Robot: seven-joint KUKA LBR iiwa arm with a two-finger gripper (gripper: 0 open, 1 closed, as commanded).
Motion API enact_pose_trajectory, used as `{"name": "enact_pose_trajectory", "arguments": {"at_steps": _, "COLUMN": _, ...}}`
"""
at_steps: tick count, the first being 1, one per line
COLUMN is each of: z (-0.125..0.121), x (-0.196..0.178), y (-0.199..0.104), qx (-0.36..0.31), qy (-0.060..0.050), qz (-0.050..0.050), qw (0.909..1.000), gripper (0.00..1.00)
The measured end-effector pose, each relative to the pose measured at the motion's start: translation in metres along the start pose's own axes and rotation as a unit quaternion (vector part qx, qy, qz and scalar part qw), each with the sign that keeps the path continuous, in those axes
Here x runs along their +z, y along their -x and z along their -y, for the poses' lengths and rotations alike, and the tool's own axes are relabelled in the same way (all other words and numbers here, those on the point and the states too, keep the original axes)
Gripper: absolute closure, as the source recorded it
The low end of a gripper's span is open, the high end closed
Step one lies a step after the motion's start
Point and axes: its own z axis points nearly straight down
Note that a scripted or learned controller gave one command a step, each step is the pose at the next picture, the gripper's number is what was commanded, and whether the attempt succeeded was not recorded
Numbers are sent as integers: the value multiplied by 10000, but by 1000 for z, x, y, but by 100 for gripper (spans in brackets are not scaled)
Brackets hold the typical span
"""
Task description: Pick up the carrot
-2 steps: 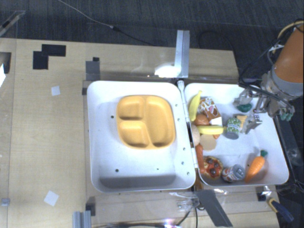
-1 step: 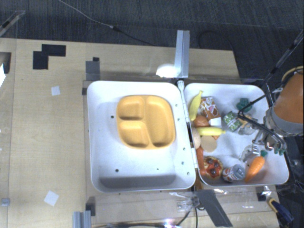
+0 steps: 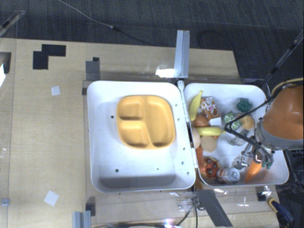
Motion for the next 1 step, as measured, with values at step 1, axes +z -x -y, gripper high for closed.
{"name": "enact_pose_trajectory", "arguments": {"at_steps": 1, "z": -2, "x": -13, "y": 3, "qx": -29, "qy": 6, "qz": 40, "qw": 10000, "gripper": 100}}
